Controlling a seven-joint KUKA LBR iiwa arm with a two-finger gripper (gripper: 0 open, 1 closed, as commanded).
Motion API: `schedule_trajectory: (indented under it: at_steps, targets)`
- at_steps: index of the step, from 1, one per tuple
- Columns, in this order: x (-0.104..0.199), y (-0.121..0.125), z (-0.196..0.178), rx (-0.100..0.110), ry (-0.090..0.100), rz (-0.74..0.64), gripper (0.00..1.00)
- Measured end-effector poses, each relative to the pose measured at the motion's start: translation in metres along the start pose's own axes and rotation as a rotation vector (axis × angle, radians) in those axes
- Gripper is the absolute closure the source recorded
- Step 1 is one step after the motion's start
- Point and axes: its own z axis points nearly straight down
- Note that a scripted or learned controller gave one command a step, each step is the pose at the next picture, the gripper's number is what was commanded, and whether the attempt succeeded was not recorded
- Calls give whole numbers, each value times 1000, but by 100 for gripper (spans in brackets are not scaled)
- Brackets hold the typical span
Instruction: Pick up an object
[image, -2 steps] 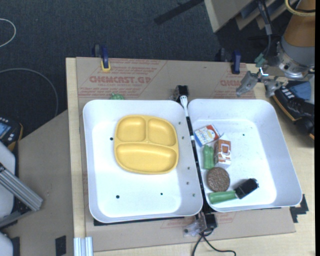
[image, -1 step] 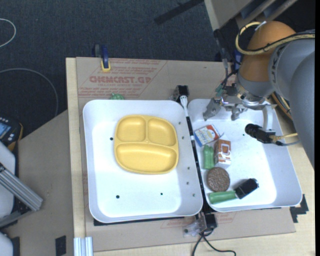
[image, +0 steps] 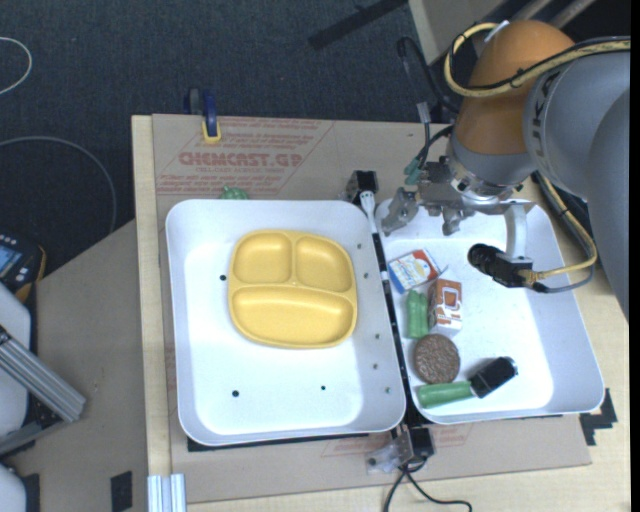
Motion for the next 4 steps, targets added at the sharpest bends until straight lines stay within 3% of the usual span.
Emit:
schedule_trajectory:
  at_steps: [1, 2, 3, 4]
  targets:
    - [63, -16, -53, -6, 0, -1, 0]
    - [160, -25, -175, -16, 5, -7, 0]
    - [153, -26, -177, -4, -2, 3, 100]
    - [229, -61, -115, 9, -1, -1, 100]
